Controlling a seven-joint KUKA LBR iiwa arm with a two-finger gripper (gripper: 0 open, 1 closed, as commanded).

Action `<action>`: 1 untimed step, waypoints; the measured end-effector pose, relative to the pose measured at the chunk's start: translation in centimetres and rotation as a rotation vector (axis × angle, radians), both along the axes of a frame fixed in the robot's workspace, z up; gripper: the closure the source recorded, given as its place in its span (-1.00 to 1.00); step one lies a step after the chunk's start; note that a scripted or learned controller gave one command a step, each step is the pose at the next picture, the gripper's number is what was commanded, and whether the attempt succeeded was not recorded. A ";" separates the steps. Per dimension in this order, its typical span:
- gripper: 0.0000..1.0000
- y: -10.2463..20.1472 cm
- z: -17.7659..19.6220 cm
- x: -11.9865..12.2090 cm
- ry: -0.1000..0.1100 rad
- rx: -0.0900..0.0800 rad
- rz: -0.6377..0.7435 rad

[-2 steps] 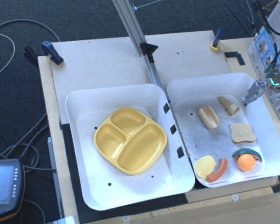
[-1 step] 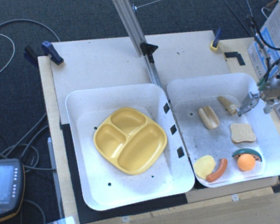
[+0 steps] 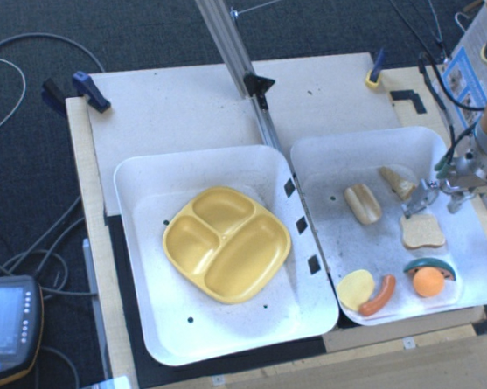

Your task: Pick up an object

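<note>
State of gripper (image 3: 422,200) can't be told; bread slice (image 3: 423,232) may be missed if descent is offset.

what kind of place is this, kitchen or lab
Most likely a robotics lab, not a kitchen: two white bins clamped onto a bench, loose cables on dark carpet, a handheld control pendant, and toy food like the orange ball.

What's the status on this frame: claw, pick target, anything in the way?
Claw low in right white bin, nothing seen gripped. Tan bread slice just below it, tan wedge piece just above. Both crowd the approach.
</note>
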State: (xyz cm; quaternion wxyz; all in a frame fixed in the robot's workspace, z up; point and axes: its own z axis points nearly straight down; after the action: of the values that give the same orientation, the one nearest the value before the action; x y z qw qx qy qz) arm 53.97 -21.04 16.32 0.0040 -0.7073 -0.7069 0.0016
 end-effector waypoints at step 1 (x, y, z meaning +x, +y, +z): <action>-1.00 0.5 -4.5 0.4 -0.001 0.001 0.001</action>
State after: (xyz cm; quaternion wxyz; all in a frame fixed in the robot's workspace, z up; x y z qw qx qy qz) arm 54.40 -20.50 11.82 0.0038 -0.7069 -0.7073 0.0010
